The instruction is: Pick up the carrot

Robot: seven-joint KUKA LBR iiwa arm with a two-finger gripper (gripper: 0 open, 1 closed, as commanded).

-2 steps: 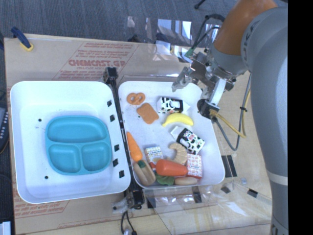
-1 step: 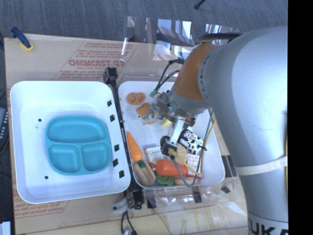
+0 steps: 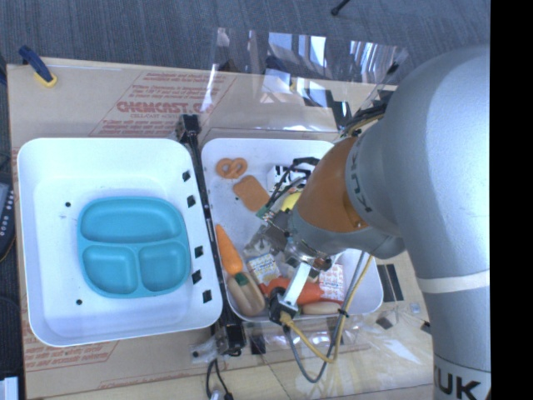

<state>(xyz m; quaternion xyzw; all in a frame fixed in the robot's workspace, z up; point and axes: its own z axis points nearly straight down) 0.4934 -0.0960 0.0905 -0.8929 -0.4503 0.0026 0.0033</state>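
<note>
The carrot (image 3: 229, 251), orange and tapered, lies along the left wall of the right bin (image 3: 218, 197), pointing up the view. Its thick end meets a pale green and tan piece (image 3: 244, 293) at the bin's lower left corner. My gripper (image 3: 268, 245) hangs over the middle of the same bin, just right of the carrot, under the grey wrist with its orange band. Nothing is seen lifted with it. The arm hides much of the bin's right half.
A pretzel (image 3: 231, 167) and a brown slice (image 3: 250, 192) lie at the top of the right bin. A red-orange item (image 3: 305, 293) and a printed packet (image 3: 261, 267) sit low in it. The left bin (image 3: 50, 173) holds a blue divided plate (image 3: 133, 244).
</note>
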